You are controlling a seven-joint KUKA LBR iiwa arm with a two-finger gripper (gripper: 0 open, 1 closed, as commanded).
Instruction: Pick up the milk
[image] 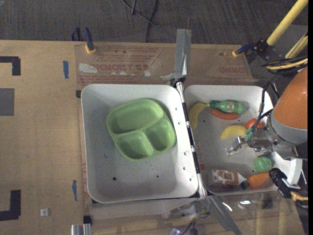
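Note:
The milk [226, 176] is a small white and brown carton lying on its side at the front edge of the right bin [215, 146]. My gripper [234, 146] hangs over the middle of that bin, a little behind the carton and apart from it. Its metal fingers [230, 151] are spread, pointing left, with nothing between them. The orange-banded wrist [293, 109] comes in from the right.
The right bin also holds a green bottle [227, 105], a red sausage [224, 114], two yellow bananas [234, 130], a green ball [263, 164] and a carrot [259, 180] next to the milk. A green divided plate [141, 129] lies in the left bin [98, 170].

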